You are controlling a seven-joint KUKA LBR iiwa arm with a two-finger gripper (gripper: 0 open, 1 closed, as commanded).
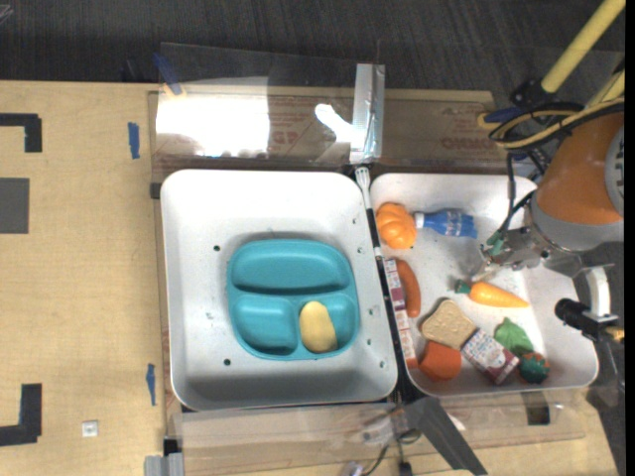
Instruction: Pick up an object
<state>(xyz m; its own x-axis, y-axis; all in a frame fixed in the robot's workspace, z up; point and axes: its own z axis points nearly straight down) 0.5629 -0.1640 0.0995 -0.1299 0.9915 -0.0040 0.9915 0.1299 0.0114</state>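
Tan bench [79, 296] (dark floor [298, 8] beyond)

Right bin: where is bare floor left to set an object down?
Bare floor in the right bin: its far right corner, and between blue bottle and carrot. The near half is crowded: bread slice, tomato, small box.

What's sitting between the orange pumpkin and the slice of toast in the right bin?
In the camera view, a reddish sausage lies between the pumpkin and the toast, close against the bin's left wall.
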